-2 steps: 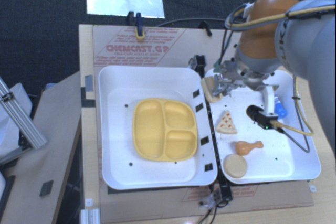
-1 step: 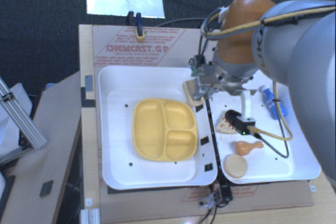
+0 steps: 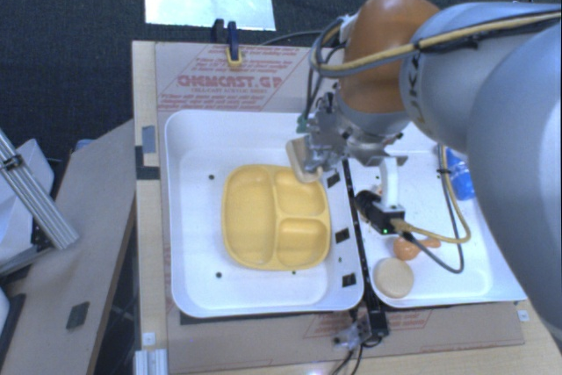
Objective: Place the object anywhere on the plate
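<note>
The arm comes in from the right of the frame, big and grey, with its orange band sitting above the wrist near the upper middle. Below it the gripper hangs at the upper right corner of the yellow plate, and a pale tan, blocky object sits right at its tip, over the plate's rim. Whether the gripper is clamped on that object or merely beside it, I cannot tell from here; the wrist hides too much.

The plate is a divided one with three compartments, lying in the left white bin, roughly at the centre of the frame. In the right white bin, towards the lower right, lie a round beige disc and, just above it, a small orange piece. A blue item peeks out at the right, partly behind the arm. A yellowish cable loops across that bin.

The bins rest on a table lined with printed cardboard.
</note>
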